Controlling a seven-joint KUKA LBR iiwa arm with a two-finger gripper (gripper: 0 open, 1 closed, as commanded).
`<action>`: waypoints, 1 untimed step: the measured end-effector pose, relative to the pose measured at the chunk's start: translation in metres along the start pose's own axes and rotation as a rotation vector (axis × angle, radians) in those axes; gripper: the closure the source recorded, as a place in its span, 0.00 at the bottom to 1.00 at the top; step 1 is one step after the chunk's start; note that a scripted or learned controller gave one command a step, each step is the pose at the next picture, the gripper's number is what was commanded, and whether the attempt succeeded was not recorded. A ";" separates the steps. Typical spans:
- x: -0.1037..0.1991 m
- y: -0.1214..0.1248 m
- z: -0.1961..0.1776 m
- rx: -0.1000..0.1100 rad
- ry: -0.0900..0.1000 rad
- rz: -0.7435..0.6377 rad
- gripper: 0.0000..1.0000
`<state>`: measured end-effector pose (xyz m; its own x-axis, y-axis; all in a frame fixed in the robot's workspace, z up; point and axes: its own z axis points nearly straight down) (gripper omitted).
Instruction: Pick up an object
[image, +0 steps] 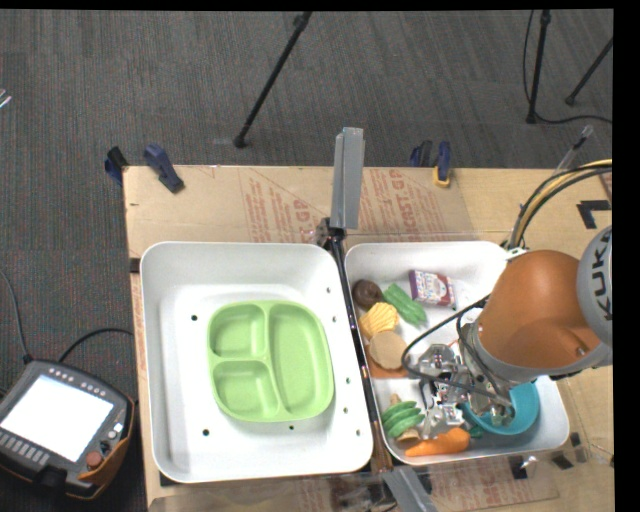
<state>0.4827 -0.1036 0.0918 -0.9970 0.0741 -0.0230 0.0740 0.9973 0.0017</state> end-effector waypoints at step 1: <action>-0.085 0.029 0.006 -0.001 0.019 -0.065 0.00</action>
<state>0.5695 -0.0810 0.0882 -1.0000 0.0090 -0.0040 0.0089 1.0000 0.0020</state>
